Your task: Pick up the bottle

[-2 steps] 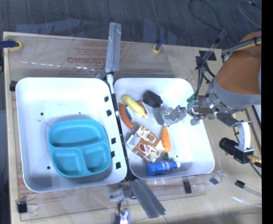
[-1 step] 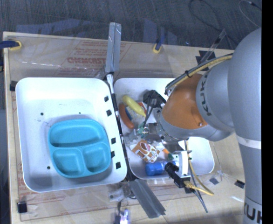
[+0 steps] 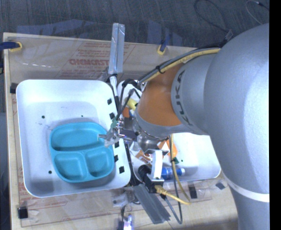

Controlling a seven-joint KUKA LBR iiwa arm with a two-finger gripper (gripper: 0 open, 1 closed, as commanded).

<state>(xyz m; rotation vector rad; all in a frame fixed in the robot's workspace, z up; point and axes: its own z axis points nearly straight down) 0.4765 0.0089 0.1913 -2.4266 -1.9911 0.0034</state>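
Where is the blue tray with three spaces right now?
In the camera view, the blue tray lies in the left-hand white bin, toward the bin's near right corner, close to the wall next to the other bin.

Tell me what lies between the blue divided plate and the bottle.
In the camera view, the adjoining walls of the two white bins lie between the blue divided plate and the bottle. The arm's wrist hangs over that stretch.

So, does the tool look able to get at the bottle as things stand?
Probably yes: the bottle lies near the tool, with nothing seen on top of it, though the arm hides much of that bin.
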